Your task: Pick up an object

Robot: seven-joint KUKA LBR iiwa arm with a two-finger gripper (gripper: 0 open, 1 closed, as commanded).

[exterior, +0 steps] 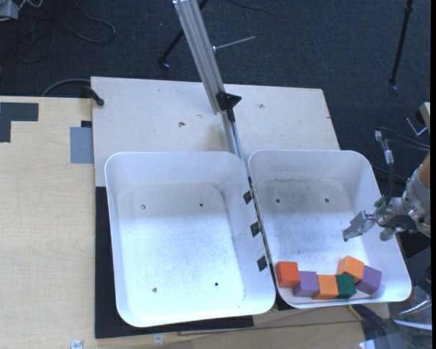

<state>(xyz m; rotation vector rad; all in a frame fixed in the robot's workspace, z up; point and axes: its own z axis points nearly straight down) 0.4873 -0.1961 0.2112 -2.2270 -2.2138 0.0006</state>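
Observation:
Several small blocks lie in a cluster along the near wall of the right bin (305, 162): an orange block (287, 273), a purple block (305, 283), an orange block (326, 286), a green block (345, 285), another orange block (351, 267) and a purple block (370, 278). My gripper (357, 226) reaches in from the right edge, above the bin's right side and a little beyond the blocks. Nothing is visible between its fingers.
The left bin (176, 235) sits beside the right one, with black clips on the shared rim. A slanted aluminium post (203, 53) rises from behind the bins. Cables and stand legs lie on the dark floor around the bench.

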